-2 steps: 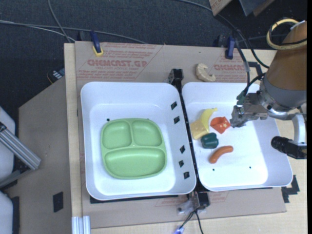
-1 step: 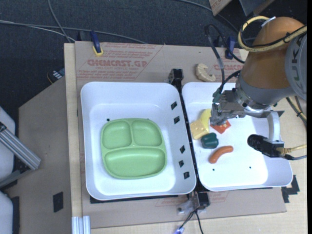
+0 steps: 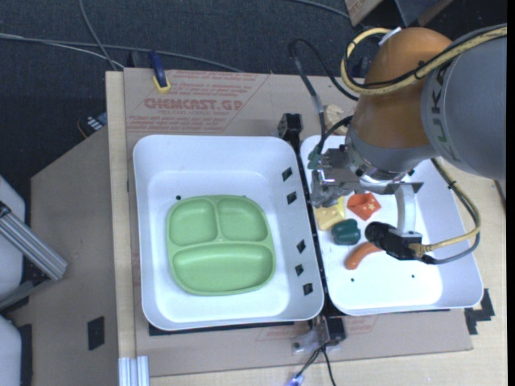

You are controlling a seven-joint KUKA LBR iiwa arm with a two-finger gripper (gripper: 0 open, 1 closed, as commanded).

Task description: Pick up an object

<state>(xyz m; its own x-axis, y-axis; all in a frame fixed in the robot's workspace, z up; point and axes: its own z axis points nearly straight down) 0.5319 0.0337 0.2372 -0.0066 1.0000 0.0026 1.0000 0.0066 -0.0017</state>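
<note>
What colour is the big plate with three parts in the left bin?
The divided plate is light green, seen clearly in the camera view.

The grey arm (image 3: 475,95) reaches in from the right and bends steeply down, its orange band (image 3: 398,71) bulging above the wrist with yellow and black cables looped around it, while the gripper (image 3: 328,185) hangs low at the inner edge of the right side
</note>
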